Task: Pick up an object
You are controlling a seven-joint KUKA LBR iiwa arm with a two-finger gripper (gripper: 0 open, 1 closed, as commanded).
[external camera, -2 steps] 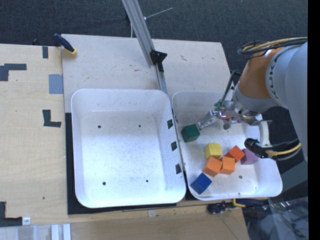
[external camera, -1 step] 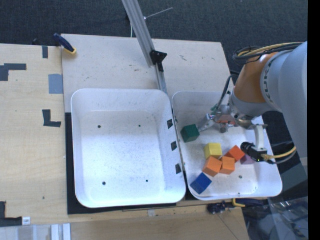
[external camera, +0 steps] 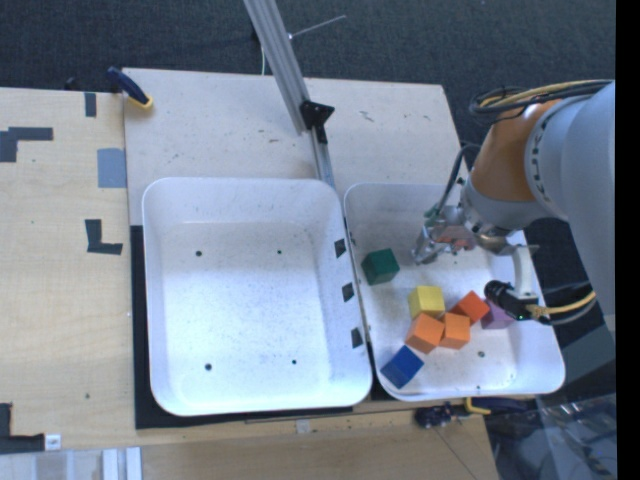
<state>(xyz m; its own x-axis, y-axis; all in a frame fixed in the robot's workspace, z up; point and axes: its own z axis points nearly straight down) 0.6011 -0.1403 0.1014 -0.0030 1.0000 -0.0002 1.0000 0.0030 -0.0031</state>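
Pincer (external camera: 432, 246) hovers at the green cube's (external camera: 380, 266) three o'clock; grip state unreadable, nothing visibly lifted yet.

Two bins are set side by side on the table (external camera: 230, 128). In the right bin (external camera: 400, 203), seven blocks (external camera: 428, 301) are clustered below and left of the jaws (one stands apart, leftmost).

My tool (external camera: 441, 240) is too small and blurred to show how its fingers stand. My arm (external camera: 560, 158) runs off the right edge. A purple block (external camera: 497, 317) sits partly hidden behind a black cable fitting (external camera: 505, 298).
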